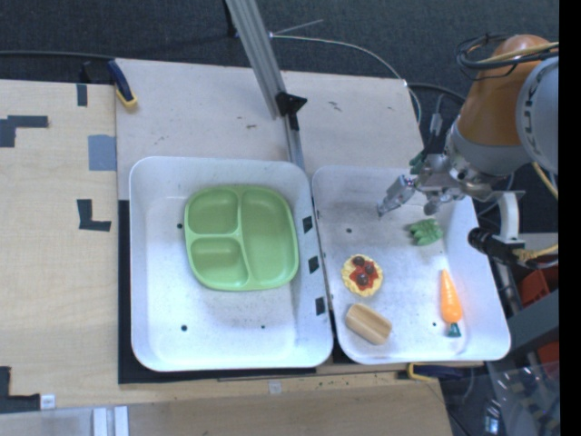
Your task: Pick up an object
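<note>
Green leafy toy vegetable [424, 232] sits in right white bin [481, 334], just at 5 o'clock of your tool [410, 198]; fingers apart, empty. Centre over it, descend straight, then close.

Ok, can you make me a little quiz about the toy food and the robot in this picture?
1. True or false: the green plate sits in the left bin.
2. Which toy lies nearest the gripper? A) carrot B) green toy C) bread roll
3. Fill in: the little pizza lies in the ___ bin.

Key: 1 true; 2 B; 3 right.
</note>
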### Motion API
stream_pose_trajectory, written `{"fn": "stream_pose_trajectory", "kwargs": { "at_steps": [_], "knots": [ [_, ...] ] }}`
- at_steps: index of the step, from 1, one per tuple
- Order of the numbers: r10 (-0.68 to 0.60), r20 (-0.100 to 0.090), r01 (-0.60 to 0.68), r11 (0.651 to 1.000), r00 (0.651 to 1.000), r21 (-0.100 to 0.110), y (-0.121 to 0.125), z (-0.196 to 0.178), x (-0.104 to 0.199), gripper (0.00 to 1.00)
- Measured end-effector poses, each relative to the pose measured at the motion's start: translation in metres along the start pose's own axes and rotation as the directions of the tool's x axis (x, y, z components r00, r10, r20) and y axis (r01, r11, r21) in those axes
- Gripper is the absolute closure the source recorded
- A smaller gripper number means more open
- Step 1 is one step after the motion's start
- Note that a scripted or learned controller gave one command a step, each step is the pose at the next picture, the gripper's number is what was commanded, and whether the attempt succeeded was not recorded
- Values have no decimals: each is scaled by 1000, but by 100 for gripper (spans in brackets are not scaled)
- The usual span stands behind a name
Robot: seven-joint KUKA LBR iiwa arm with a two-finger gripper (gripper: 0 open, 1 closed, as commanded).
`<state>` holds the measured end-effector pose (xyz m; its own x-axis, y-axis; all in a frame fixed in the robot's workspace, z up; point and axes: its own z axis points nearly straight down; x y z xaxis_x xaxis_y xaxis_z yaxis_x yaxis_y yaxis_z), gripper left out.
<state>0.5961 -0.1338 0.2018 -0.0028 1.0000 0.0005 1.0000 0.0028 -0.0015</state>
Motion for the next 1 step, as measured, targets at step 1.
{"fn": "stream_pose_trajectory", "kwargs": {
  "at_steps": [1],
  "knots": [
    [0, 0, 0, 1000, 1000, 0, 0, 0, 0, 0]
  ]
}}
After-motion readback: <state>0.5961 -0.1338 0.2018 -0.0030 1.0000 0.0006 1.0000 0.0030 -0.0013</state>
